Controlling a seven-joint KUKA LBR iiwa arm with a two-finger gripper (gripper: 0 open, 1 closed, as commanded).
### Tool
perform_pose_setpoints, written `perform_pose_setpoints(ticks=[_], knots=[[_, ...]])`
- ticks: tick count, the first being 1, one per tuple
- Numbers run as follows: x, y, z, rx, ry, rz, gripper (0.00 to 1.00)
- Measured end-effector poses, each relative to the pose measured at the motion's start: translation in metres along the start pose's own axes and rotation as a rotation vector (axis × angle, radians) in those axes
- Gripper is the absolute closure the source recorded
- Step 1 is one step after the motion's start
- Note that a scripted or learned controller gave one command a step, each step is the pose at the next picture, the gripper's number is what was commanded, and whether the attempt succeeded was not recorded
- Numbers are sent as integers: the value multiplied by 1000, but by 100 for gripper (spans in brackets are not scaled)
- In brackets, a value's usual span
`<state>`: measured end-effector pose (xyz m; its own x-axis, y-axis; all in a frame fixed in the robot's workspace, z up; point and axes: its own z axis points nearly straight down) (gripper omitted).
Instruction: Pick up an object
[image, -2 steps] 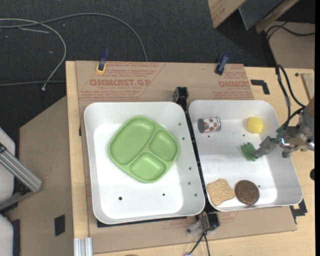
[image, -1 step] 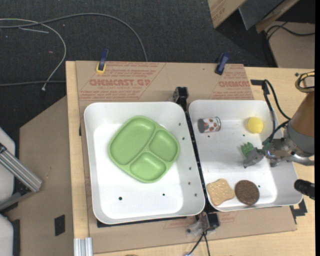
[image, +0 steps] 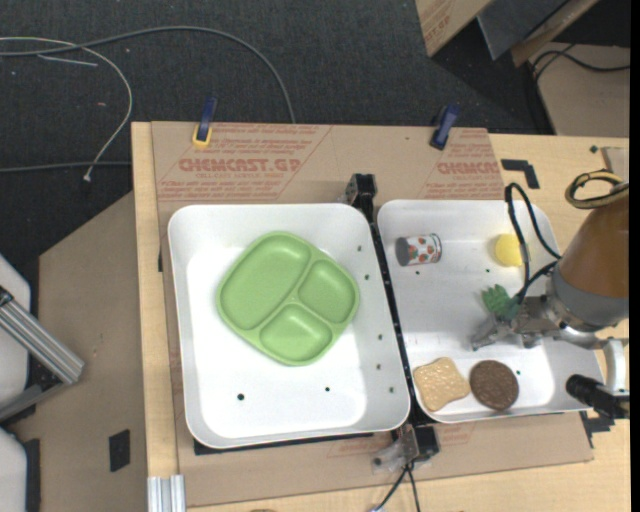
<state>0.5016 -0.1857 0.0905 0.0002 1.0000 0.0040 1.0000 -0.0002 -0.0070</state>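
Observation:
In the right bin (image: 440, 310) lie a small can (image: 418, 250) on its side, a yellow object (image: 509, 250), a green leafy item (image: 496, 298), a tan cracker-like piece (image: 440, 383) and a round brown cookie (image: 494, 384). My gripper (image: 497, 332) reaches in from the right, low over the bin floor just below the green item and above the cookie. Nothing can be seen between its fingers.
The left bin (image: 200, 380) holds a green three-part plate (image: 288, 297). A black divider (image: 385, 300) separates the bins. Black cables (image: 520, 215) loop over the right bin's far side. The arm's orange band (image: 600, 250) rises at the right edge.

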Motion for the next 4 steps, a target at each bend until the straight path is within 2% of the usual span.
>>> perform_pose_setpoints(ticks=[1, 2, 3, 4], knots=[[-1, 2, -14, -7, -2, 1, 100], [3, 10, -62, -13, -6, -2, 100], [2, 11, -127, -15, -7, -2, 100], [2, 12, -128, -9, -5, -1, 100]])
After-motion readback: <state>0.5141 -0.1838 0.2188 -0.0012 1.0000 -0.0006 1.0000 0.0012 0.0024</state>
